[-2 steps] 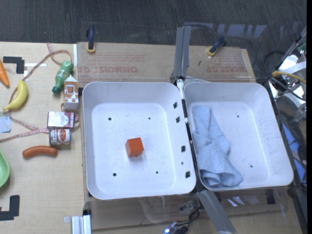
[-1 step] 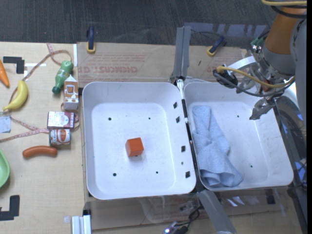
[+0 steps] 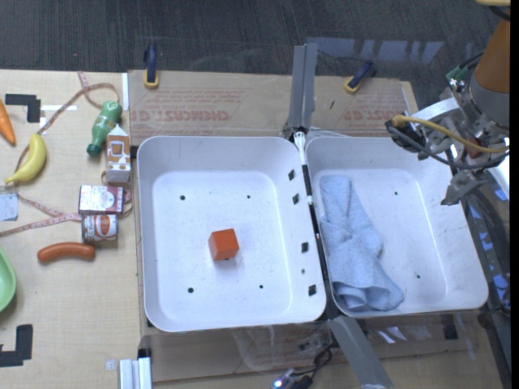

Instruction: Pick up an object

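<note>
From my remote station: gripper [image 3: 464, 186], its opening not discernible, sits above the right bin's [image 3: 454, 298] far edge, well apart from the small orange block [image 3: 224, 244] in the left bin [image 3: 162, 217]—seemingly light and rigid, best pinched across opposite flat faces.

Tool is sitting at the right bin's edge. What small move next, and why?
Probably swing the tool left and down toward the grey cloth in the right bin. The tool hangs above that bin's right rim, apart from everything, and the cloth is nearer than the orange block.
</note>
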You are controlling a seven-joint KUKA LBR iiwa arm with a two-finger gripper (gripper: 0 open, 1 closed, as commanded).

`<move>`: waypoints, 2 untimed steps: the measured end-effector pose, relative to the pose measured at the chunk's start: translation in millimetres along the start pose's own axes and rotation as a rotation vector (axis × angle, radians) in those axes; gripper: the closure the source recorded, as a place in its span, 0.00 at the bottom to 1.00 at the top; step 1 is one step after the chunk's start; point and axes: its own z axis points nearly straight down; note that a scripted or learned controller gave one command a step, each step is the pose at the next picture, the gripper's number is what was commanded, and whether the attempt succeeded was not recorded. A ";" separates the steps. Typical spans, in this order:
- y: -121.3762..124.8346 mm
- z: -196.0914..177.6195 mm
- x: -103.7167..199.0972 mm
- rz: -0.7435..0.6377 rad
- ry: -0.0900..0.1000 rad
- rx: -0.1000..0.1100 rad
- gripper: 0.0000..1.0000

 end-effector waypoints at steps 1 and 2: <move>101.5 29.9 -52.6 -0.006 -0.002 0.002 0.00; 101.5 22.3 -52.7 -0.008 -0.006 0.003 1.00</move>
